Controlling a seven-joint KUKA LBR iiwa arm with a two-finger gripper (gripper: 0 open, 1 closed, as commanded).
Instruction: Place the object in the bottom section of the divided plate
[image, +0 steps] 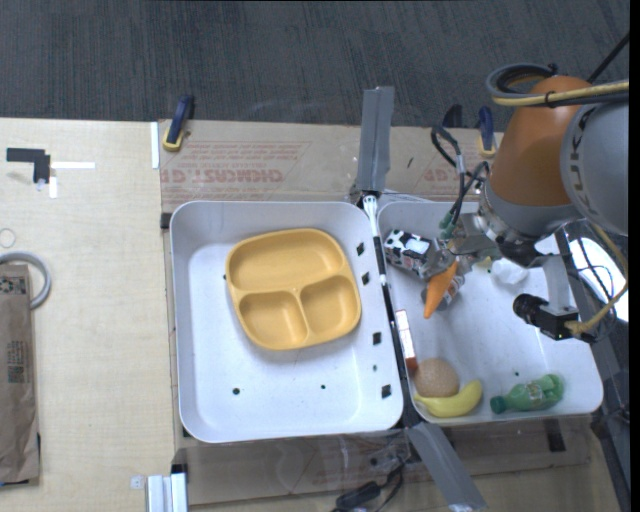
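Currently the robot's hand (452, 262) sits low in the right-hand white plastic bin (575, 390), and an orange carrot-shaped toy (438, 289) points down and away from just beneath it; whether the toy is truly pinched there or merely lies under the hand cannot be told from this view, nor how wide the hand stands. Just beside the hand, on its far side from the arm, lies a small black-and-white cow-patterned toy (404, 247), close enough to get dragged along. Well away from the hand, across the bin divider, the yellow three-section plastic plate (293, 288) rests in the left-hand white bin (200, 390); its target is judged to be one of the two smaller sections on the nearer side. Nearer the camera than the hand lie a round tan ball-like toy (437, 378), a yellow toy banana (450, 400) and a green plastic bottle (527, 394). To do this step well, the arm should rise straight up first, confirm the carrot comes with it, clear the divider, then lower over the plate's section before letting go.
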